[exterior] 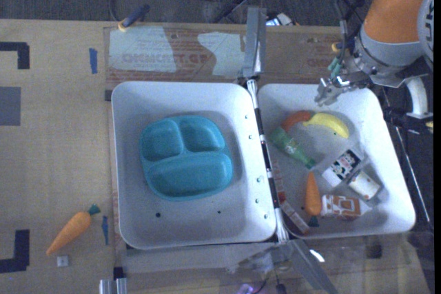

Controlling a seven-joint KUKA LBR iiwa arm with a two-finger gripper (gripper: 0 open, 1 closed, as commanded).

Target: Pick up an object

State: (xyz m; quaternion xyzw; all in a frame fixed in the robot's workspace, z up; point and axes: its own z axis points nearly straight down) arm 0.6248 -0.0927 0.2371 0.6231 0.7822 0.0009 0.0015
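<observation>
The gripper (333, 88) hangs open and empty over the right bin's (396, 148) far edge. The banana (329, 123) lies just below it, beside a tomato (296, 118). It looks light, stiff, smooth (probably plastic); grasp across its middle.

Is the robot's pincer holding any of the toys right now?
No, nothing is held. The pincer hangs open over the far edge of the right bin, with only bare space between its tips. The banana lies just below it, untouched.
</observation>
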